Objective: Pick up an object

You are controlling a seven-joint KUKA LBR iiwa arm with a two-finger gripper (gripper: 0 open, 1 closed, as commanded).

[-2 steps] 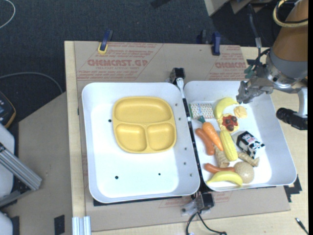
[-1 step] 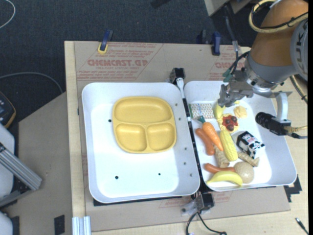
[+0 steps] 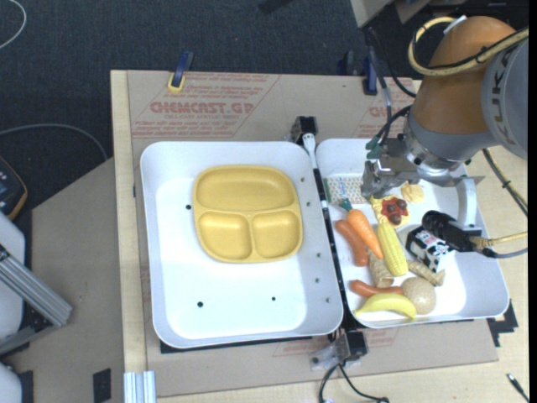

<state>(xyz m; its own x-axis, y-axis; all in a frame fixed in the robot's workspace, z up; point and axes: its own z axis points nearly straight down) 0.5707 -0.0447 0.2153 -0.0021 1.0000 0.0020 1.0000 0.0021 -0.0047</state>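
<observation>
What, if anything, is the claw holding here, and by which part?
Cannot be told: the claw is down among the toy food in the right bin, near the small red piece, its tips hidden.

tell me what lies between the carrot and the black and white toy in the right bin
The corn cob lies between the carrot and the black and white toy, shown in the camera view.

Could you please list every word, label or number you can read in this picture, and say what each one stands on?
"CHEMCAST GP": red print on the brown sheet behind the left bin, upside down, repeated faintly in rows too blurred to read.
"KU": dark letters on the arm at the right edge, cut off by the frame.
The small patterned card in the right bin carries marks too small to read.
</observation>
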